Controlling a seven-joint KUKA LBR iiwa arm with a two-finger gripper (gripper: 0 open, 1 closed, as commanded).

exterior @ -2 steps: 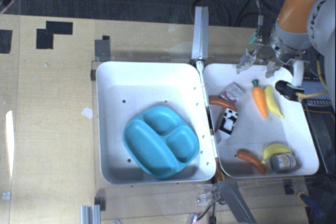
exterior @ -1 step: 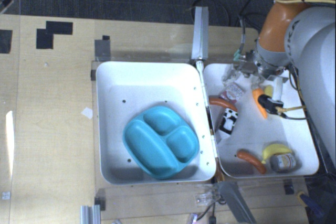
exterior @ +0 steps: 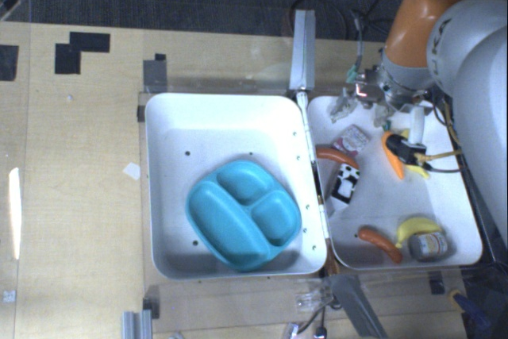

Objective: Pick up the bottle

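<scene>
The grey arm with its orange band (exterior: 413,20) is reaching in from the right and hanging over the far end of the right-hand shallow white bin (exterior: 473,250). Its two-finger gripper (exterior: 361,95) is sitting just above that bin's far left corner; from here I cannot tell how it is set, and nothing is showing in its grasp.

The bottle, a small squat one with a grey round cap and a yellow body (exterior: 427,240), is lying on its side at the near right corner of the same bin, well apart from the gripper. A slim orange-red stick-like piece (exterior: 379,242) is lying just beside it on the left. Further up, a black-and-white patterned block (exterior: 344,185) is resting against the left wall, with an orange and yellow tool-like thing (exterior: 401,153) toward the right.

In the left-hand white bin (exterior: 167,171), a turquoise plastic divided plate (exterior: 243,212) is lying tilted.
</scene>
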